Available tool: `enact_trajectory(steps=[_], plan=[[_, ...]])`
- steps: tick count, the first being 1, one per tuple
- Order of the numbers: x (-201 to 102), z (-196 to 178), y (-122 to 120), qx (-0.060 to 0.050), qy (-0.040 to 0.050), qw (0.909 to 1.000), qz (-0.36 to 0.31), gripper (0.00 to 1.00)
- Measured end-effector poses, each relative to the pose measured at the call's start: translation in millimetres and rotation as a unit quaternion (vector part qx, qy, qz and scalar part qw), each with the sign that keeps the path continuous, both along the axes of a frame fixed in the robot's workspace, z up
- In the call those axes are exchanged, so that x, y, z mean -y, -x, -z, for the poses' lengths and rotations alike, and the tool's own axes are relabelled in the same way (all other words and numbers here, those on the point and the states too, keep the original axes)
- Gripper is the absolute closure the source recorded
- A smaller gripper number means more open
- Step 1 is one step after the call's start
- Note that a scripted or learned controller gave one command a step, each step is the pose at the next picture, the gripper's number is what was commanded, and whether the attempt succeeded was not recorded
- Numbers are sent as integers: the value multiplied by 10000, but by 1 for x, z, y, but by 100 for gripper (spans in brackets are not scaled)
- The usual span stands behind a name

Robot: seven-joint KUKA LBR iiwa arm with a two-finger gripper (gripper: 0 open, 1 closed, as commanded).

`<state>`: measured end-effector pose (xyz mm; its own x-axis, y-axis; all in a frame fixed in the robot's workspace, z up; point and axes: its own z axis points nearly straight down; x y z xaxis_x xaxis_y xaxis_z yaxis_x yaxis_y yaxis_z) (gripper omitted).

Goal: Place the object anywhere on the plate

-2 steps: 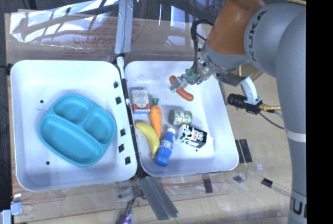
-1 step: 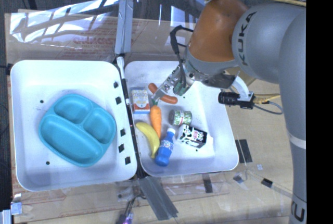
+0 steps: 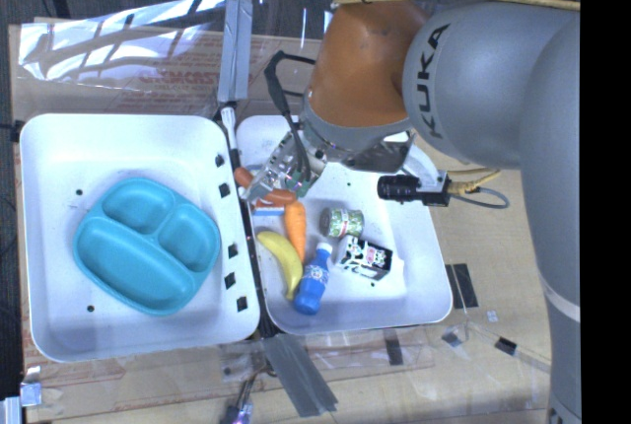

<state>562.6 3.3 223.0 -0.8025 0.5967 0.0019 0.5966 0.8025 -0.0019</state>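
We find two shallow white bins side by side on the bench. The left bin (image 3: 59,314) carries a blue plate (image 3: 148,245) with three compartments, lying flat in the middle of the bin; we see nothing resting in any compartment.

The right bin (image 3: 429,289) carries the loose items. A yellow banana (image 3: 281,259) lies near the bin's left wall, running from the middle toward the near edge. An orange carrot (image 3: 296,231) lies just beside it on the right, touching or nearly touching it. A blue bottle (image 3: 314,282) with a white cap lies tilted at the near end of the banana, its base toward the near rim. A small green-labelled can (image 3: 342,222) lies on its side right of the carrot. A black-and-white carton (image 3: 368,259) lies just near of the can. A second orange-red item (image 3: 276,198) sits under the tool, at the far end of the carrot; we cannot tell what it is.

The grey arm (image 3: 493,47) with its orange band reaches in from the right and hangs over the far left part of the right bin. The gripper (image 3: 281,174) sits low over the far end of the carrot, close to the bin's left wall. We cannot tell whether it is open, closed, or gripping anything, since its tip is blurred against the items beneath.

All loose items are in the right bin, apart from the plate.
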Motion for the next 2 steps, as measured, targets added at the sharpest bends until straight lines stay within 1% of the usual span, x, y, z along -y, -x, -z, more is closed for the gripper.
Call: enact_trajectory(steps=[1,2], plan=[[-52,32,32,1,1,9998,189,100],[-51,32,32,3,1,9998,196,0]])
